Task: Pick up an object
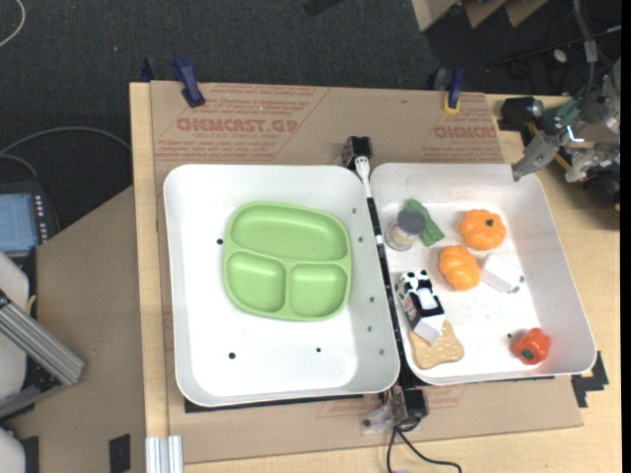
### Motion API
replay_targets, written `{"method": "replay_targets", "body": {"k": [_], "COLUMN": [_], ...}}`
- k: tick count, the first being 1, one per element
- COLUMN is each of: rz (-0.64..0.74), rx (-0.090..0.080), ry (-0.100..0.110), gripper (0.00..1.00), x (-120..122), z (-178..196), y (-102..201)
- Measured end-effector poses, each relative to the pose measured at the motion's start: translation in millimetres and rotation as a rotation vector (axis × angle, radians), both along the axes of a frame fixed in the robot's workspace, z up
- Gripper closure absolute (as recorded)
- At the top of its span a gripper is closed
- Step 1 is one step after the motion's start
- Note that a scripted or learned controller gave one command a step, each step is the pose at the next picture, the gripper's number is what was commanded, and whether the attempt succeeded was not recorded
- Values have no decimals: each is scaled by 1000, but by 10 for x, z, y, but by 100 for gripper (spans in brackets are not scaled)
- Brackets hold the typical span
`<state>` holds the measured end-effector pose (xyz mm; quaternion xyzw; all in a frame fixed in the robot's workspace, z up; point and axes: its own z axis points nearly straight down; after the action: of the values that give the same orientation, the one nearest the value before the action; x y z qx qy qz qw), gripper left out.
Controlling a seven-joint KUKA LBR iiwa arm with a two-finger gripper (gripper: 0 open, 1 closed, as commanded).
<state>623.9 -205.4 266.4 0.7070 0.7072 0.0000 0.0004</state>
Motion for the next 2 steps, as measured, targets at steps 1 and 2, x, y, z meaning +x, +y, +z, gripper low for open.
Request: {"method": "replay_targets", "body": {"k": [1, 2], "rz": [5, 7], "rx": [10, 4], "ry": [20, -2], "gripper": [0, 0], "x": [-1100, -1455], "z": [-984, -326], "y": [1000, 1741]}}
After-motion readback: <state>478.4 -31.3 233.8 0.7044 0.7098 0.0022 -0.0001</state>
